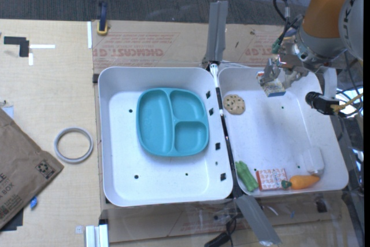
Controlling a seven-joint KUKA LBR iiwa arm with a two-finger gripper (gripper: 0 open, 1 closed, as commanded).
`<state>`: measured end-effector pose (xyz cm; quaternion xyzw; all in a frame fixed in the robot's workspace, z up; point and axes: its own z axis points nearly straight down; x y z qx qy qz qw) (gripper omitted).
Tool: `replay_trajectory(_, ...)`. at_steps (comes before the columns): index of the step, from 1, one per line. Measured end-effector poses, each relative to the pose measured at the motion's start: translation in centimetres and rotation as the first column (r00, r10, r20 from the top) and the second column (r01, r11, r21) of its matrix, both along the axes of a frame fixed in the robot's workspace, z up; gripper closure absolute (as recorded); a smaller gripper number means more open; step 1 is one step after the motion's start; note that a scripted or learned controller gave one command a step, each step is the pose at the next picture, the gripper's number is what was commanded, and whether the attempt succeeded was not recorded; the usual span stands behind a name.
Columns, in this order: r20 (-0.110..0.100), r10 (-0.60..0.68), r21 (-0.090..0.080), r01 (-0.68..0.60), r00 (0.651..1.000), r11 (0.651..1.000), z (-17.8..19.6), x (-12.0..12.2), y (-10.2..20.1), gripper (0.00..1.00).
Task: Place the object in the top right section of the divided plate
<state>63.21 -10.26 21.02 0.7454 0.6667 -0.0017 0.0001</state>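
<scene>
Cookie (234,103) lay at the right bin's (324,142) far left; the gripper (273,85), state indeterminable, was positioned right of it. Centring above the cookie was advised before descent.

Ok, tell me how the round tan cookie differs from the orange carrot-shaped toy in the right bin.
The round tan cookie is flat and disc-shaped with dark specks; the orange carrot-shaped toy is long, tapered and plain orange with a green end. The cookie lies alone near the far left corner of the right white bin; the carrot lies along the near wall, beside a red and white packet. Both rest on that bin's floor, apart from the gripper.
</scene>
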Motion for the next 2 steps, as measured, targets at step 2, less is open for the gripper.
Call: replay_trajectory(2,-0.002,0.261,0.003,-0.261,0.965,0.965,-2.0,-9.4,11.6,1.0)
